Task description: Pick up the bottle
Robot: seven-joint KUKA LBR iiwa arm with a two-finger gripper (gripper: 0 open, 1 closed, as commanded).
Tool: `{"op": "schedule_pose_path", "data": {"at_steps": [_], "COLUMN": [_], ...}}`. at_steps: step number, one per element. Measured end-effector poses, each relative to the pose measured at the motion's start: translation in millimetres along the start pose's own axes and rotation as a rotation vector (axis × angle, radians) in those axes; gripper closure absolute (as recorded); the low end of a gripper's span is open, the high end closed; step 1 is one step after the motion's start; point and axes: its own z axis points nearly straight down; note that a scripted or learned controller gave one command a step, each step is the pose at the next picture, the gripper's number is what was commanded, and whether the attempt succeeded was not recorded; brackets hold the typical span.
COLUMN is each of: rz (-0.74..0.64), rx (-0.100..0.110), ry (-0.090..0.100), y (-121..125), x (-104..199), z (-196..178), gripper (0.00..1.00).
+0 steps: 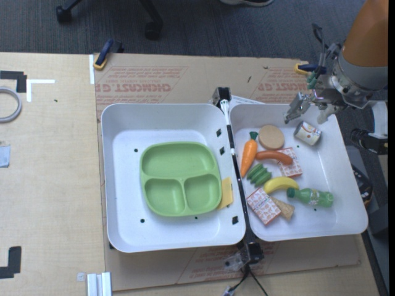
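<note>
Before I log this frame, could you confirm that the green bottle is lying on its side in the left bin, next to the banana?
Not quite: the green bottle is lying on its side next to the banana, but in the right bin, not the left. The camera view shows this; the left bin holds the green divided plate.
</note>
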Motion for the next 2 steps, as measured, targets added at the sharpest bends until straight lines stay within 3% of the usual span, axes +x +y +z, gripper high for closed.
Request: {"op": "schedule_pose_path", "data": {"at_steps": [1, 2], "rz": [-0.07, -0.068], "rx": [0.0, -0.001], "ry": [0.0, -0.001], "y": [-56.2, -55.3], "x": [54.6, 54.1], "z": [74.7, 65.1], "gripper": [0.0, 1.0]}}
